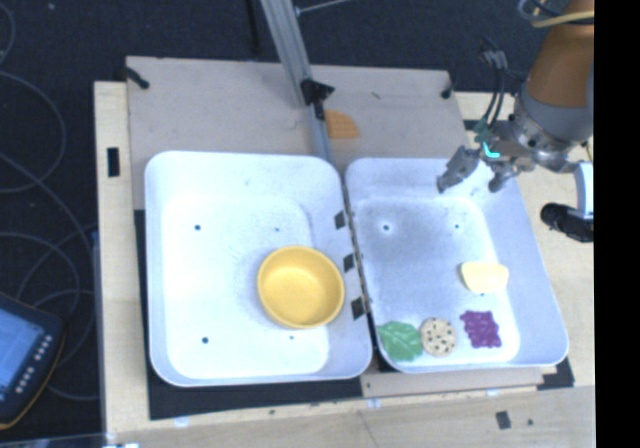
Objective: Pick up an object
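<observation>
From my screen I see the gripper [472, 176] hanging over the far right corner of the right bin [420, 236], the grey arm [560, 86] coming in from the right with its orange band above the wrist. The two fingers [453, 172] are spread apart, with white bin floor visible between them and nothing pinched.

The things I could pick from lie along the near side of that right bin, well apart from the gripper. A pale yellow piece [484, 277] sits by itself toward the right wall. Nearer the front rim, three small items line up in a row: a green leafy piece [400, 339] on the left, a round speckled cookie [437, 336] in the middle, just beside the green one and perhaps touching it, though the resolution is too poor for me to be sure, and a purple cluster [482, 328] on the right, a little apart from the cookie.

In the left bin [200, 196] a yellow bowl [300, 286] stands upright, close to the wall between the two bins.

Behind the bins, a small orange object [341, 125] lies on the tabletop [220, 106], next to a slanted metal rail [285, 26] running up out of frame.
</observation>
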`<state>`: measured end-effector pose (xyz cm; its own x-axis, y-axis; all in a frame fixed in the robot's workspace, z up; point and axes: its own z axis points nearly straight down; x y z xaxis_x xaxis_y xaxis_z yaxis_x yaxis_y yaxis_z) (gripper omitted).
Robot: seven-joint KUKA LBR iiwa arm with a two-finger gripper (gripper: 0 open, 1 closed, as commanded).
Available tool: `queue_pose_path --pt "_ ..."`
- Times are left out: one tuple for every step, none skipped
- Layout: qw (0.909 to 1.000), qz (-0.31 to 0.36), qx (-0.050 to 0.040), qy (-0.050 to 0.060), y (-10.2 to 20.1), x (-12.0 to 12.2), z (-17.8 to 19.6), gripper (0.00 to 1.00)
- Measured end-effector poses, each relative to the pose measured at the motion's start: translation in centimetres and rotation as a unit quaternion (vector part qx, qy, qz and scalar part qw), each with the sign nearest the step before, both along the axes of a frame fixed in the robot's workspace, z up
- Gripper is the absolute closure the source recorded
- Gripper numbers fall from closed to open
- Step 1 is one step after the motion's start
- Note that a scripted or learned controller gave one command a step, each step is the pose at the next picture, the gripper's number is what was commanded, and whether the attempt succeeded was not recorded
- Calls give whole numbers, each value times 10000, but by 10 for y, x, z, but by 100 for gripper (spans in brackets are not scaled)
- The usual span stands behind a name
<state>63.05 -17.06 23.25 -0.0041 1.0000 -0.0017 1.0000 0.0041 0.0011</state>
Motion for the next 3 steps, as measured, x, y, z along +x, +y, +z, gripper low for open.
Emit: queue_pose_path --pt "10000 -1 -1 19 6 -3 -45 0" --pt "10000 -20 0 30 3 -4 -109 0" --pt "10000 -29 -4 15 1 -5 -133 0"
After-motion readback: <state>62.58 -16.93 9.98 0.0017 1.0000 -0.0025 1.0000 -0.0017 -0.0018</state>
